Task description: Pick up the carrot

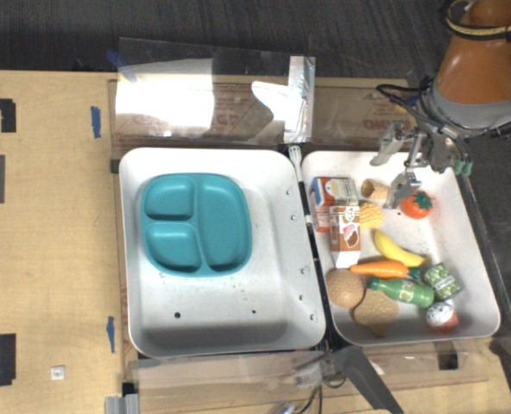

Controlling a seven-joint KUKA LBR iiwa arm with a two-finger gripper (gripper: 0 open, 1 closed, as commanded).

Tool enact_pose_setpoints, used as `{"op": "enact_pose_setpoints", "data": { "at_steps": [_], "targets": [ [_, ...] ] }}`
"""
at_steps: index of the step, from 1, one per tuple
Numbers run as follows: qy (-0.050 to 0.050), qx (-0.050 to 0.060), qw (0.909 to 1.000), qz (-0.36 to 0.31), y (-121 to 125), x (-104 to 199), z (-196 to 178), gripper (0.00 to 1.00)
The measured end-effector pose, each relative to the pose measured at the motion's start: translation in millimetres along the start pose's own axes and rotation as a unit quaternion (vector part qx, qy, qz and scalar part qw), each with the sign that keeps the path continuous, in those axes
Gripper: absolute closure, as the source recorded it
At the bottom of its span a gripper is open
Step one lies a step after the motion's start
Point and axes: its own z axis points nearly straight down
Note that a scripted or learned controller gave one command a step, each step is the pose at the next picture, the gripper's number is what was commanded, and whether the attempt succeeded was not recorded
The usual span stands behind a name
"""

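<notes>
Two white bins are sitting side by side on the bench, and the claw (404, 179) is hanging over the far part of the right bin (484, 270), reaching in from the right under the grey arm (480, 54) with its orange band. Whether the claw is spread or pressed together I cannot tell, since the metal parts are blurring into one another at this size; nothing is showing as pinched in it. Going left to right from the claw's standpoint: well off to its left, the left bin (152, 317) is holding a teal divided plate (195, 222). Nearer, just left of the claw and slightly toward the camera, a red and white carton (337, 214) is lying beside a yellow corn piece (372, 216), with a small brownish item (369, 188) too small to identify near the tip. Just to the claw's right, a red tomato (418, 204) with a green top is lying close to the tip, apart from it as far as I can judge. The carrot (379, 269) is lying well toward the camera from the claw, orange and sideways, between a yellow banana (397, 251) above it and a green bottle (404, 292) below; it is untouched. Two brown rounded items (345, 287) are partly overlapping there, and a small red and white object (442, 316) in the near right corner is hard to make out
</notes>
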Motion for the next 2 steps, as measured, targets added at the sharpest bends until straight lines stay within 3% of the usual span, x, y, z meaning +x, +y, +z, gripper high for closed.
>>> {"op": "enact_pose_setpoints", "data": {
  "at_steps": [1,2],
  "targets": [
    [-0.004,0.000,0.9935,-0.114,-8,41,84,0.00],
    [-0.003,0.000,1.0000,0.009,-1,133,103,0.00]
  ]
}}
